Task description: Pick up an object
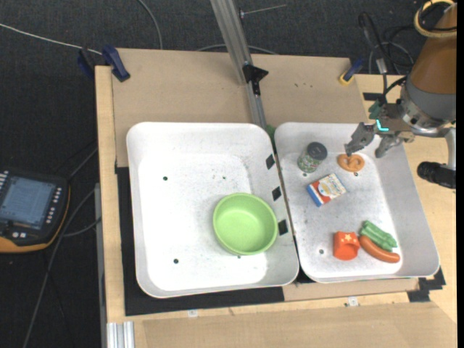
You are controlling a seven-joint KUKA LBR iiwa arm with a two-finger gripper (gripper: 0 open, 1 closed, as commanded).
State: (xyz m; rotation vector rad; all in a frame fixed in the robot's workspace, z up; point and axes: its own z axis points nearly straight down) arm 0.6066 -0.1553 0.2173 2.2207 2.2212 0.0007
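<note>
My gripper [371,143] hangs over the far right part of the right bin [409,194], fingers spread apart and open with nothing between them. Just below its left finger lies a small orange ring-shaped pretzel [351,163]. Left of that stands a grey-green can [313,156]. A red, white and blue carton [326,189] lies mid-bin. Near the front are an orange-red toy [346,244], a green pepper-like piece [378,235] and an orange sausage [380,250].
The left bin [156,194] holds a lime green bowl [244,224] at its front right. A metal post [235,35] rises behind the bins. Blue clamps [114,62] grip the bench's back edge. A teach pendant [29,209] lies off the bench at left.
</note>
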